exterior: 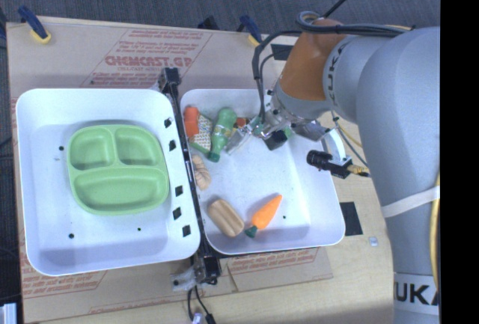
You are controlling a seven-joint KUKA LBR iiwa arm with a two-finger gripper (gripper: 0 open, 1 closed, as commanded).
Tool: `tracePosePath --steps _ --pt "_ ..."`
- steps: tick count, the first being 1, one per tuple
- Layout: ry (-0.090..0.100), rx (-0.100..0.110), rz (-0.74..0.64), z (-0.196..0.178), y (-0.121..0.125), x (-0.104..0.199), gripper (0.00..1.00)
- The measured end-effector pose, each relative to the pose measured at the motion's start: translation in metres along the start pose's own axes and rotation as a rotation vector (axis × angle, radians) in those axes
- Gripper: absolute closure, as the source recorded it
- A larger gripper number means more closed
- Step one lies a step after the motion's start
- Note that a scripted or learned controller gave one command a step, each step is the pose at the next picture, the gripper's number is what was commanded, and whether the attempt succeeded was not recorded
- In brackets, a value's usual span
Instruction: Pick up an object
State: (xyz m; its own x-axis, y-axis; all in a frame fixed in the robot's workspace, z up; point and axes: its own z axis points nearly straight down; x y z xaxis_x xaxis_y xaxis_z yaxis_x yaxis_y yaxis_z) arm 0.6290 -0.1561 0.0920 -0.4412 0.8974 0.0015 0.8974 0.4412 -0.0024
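Just left of gripper [251, 132]: green bottle [221, 133]

Robot lab: clamped bench [67, 42], bins [30, 165].

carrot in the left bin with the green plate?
No: the carrot lies in the right bin, next to the bread roll; the green plate sits in the left bin.

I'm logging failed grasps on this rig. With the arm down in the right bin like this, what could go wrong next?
1. The pincer sits beside the green bottle, which is packed against other toys in the bin's back corner; closing there may catch two items or none.
2. A sideways nudge could push the bottle against the bin wall rather than lift it.
3. The carrot and bread roll lie apart, easier targets.
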Motion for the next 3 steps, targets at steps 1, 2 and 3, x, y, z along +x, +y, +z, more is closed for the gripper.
tracePosePath --steps 1,2,3 --pt "-0.004 0.027 -0.243 0.000 0.039 0.029 0.00" --pt "-0.004 0.031 -0.125 0.002 0.036 0.031 0.00" --pt "-0.006 0.005 -0.067 -0.027 0.045 0.031 0.00"
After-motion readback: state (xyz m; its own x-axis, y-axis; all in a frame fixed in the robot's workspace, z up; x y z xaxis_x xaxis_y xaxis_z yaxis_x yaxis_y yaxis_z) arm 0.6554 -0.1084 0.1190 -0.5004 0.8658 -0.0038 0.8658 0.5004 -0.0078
